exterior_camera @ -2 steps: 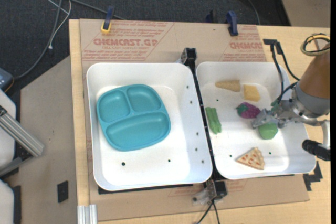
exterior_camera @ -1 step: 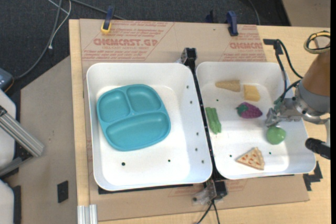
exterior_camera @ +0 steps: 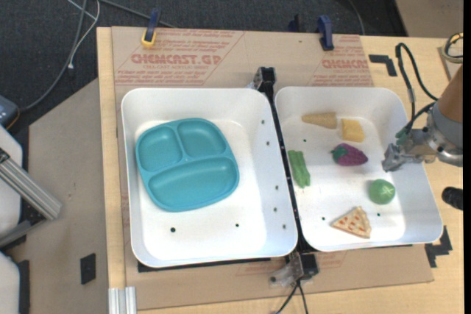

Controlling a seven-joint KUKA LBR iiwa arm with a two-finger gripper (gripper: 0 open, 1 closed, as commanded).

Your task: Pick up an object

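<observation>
The gripper sits low over the right edge of the right bin, and its fingers are too small and blurred to make out, so I cannot tell how far they stand apart; nothing shows between them. The likeliest target, to my eye, is the green ball, lying just below the fingertips and slightly to their left on the bin floor. It looks round, smooth and plain green, with no flat face to grip. The chief risk, I judge, is that a closing grasp squeezes it off-centre and it rolls away, perhaps toward the pizza slice further below the fingers. The bin wall is close behind the gripper, so a descent there could catch the rim instead of the toy. The purple grape bunch lies to the left of the fingertips at about their level, near enough that a sideways drift could nudge it. The yellow block and cone sit above and left, and the green pod further left still.
</observation>
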